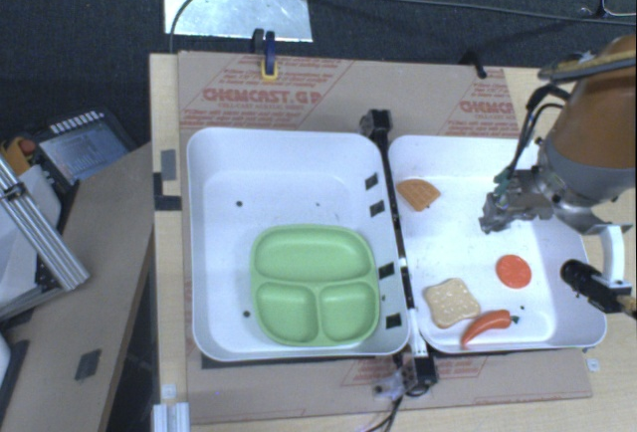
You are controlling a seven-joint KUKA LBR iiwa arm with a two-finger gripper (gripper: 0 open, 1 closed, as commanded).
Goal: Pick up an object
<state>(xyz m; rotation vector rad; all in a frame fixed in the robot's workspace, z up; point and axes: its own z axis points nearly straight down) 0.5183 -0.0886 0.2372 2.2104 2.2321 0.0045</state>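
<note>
From the overhead camera: hovering low in the right shallow white bin [572, 325], a grey two-finger gripper [495, 218], grip state impossible to tell, nothing visibly held. Approach step, by judgement. Nearest, the flat red plastic disc [514, 270]; next, lowering squarely over it, then closing.

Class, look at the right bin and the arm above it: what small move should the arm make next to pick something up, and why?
Probably a short move toward the red disc, then straight down onto it. The pincer hangs over bare floor of the right bin, and the disc lies apart from the cracker and the chilli.
</note>
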